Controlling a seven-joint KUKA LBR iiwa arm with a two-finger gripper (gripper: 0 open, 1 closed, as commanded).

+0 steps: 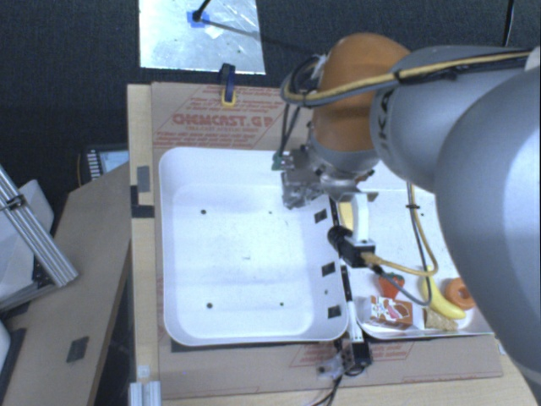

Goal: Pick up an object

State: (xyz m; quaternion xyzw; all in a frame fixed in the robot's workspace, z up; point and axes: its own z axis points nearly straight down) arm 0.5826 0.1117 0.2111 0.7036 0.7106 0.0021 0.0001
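- The left bin (228,260) shows bare white floor, so open room is plentiful there.
- The gripper (297,189) hangs at that bin's far right edge, beside the divider; I cannot tell its state, and no object shows in it.
- Judged so, picking remains undone: banana (441,301), orange piece (459,293) and packet (390,311) crowd the right bin's near corner.

Grey arm (456,134) with orange band (359,70) comes in from 3 o'clock, covers most of right bin (397,205). Tool (296,189) sits over left bin (245,244) at its 1 o'clock corner, fingers unclear. Right bin's 5 o'clock corner: banana (441,301), orange round item (459,293), red-white packet (390,311), close together. Cardboard sheet (211,112) on bench (101,227) under both bins.
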